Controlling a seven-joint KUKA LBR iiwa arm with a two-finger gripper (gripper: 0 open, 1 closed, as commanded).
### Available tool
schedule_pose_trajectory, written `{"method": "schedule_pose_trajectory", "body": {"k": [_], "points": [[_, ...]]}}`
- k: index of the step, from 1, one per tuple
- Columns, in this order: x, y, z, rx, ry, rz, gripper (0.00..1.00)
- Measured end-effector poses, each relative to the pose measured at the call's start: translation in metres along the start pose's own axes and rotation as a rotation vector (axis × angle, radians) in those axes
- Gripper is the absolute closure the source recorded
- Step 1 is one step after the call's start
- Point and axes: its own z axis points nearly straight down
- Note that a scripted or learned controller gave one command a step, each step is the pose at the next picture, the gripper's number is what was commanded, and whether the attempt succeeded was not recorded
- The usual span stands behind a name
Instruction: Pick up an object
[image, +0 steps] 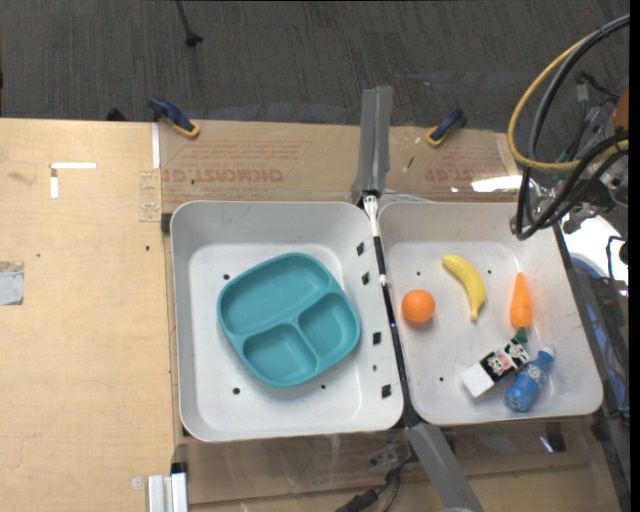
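Observation:
The right bin (440, 395) holds several small objects. A yellow banana (466, 282) lies near its middle, with an orange (419, 306) to its left. An orange carrot (520, 301) lies upright along the right side. Near the front right corner a black and white box (496, 365) rests against a small blue bottle (528, 380). A teal divided plate (288, 318) lies in the left bin (200, 390). Part of the arm with its yellow and black cables (560, 110) hangs beyond the right bin's far right corner.
A grey divider post (375, 140) stands behind the seam between the bins. Clamps (175, 117) hold brown cardboard at the back. Plain wooden bench (70, 300) stretches to the left.

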Motion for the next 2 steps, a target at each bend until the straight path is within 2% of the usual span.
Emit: {"method": "schedule_pose_trajectory", "body": {"k": [1, 2], "points": [[0.119, -0.017, 0.051, 0.005, 0.0, 0.358, 0.0], [0.28, 0.054, 0.071, 0.005, -0.001, 0.5, 0.0]]}}
